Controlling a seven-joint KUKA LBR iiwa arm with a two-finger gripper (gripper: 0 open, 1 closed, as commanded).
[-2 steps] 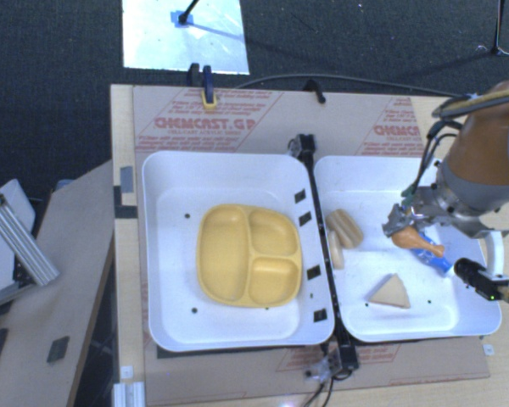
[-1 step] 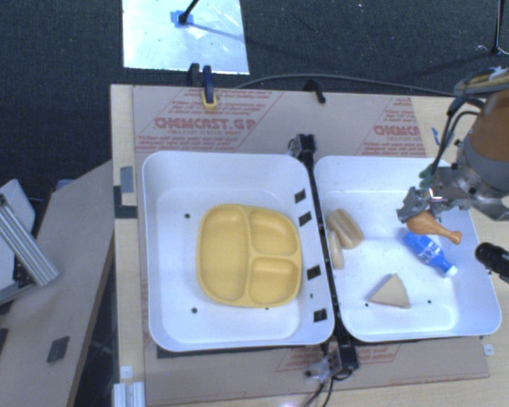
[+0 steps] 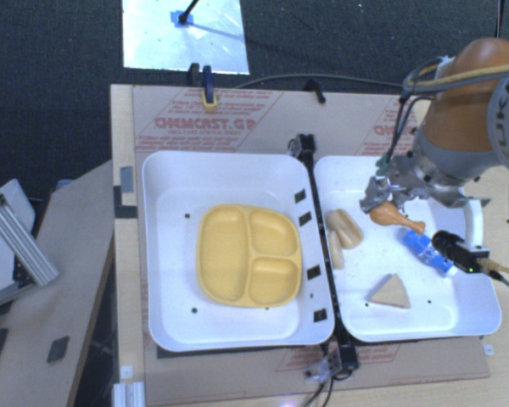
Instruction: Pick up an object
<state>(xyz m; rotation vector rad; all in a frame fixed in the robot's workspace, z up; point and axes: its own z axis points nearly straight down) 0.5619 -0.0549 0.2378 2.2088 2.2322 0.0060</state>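
The claw (image 3: 382, 195) (grip state unclear) hovers at the orange drumstick-shaped toy (image 3: 395, 218), whose long axis points lower-right.

Yellow divided plate (image 3: 247, 255) in left bin (image 3: 165, 227), clamp (image 3: 208, 86) behind

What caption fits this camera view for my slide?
Gripper low over the right bin beside an orange toy drumstick; yellow divided plate in the left bin.
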